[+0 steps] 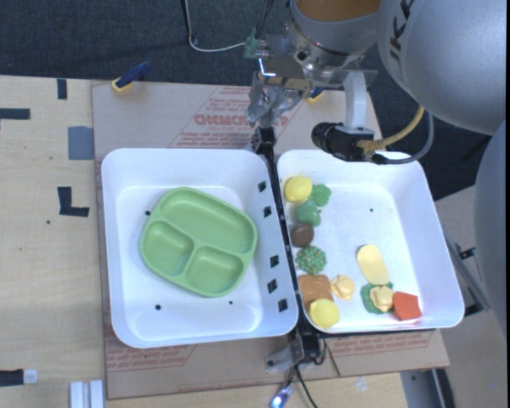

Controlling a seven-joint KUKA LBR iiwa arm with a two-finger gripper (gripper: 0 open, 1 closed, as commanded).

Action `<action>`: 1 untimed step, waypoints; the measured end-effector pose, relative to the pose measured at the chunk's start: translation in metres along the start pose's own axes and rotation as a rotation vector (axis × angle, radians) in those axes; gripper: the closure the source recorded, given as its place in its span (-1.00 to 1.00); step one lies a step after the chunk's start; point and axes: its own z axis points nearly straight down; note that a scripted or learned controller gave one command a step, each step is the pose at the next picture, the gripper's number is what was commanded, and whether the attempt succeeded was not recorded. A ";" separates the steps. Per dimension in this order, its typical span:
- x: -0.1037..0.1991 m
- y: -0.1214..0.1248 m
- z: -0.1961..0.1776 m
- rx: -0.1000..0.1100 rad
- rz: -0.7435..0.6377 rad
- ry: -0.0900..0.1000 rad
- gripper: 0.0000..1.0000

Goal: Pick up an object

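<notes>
My gripper (266, 116) hangs above the back edge of the bench, over the strip where the two bins meet. It is high and behind the toys. The right bin (408, 228) holds several small toy foods. A yellow ball (297, 188) and a green piece (320, 195) lie nearest the gripper. A brown lump (303, 234) and a green broccoli-like piece (311, 258) sit further down the left wall. A pale yellow oval (372, 263) and a red-orange block (406, 305) lie toward the front right. I see nothing held in the gripper.
The left bin (123, 228) holds a green divided plate (200, 240). A black divider strip (276, 228) runs between the bins. A black hose fitting (340, 139) and cables hang by the right bin's back rim. The large grey arm (459, 49) fills the upper right.
</notes>
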 end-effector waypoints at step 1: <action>-0.004 0.009 0.074 0.023 0.005 -0.007 1.00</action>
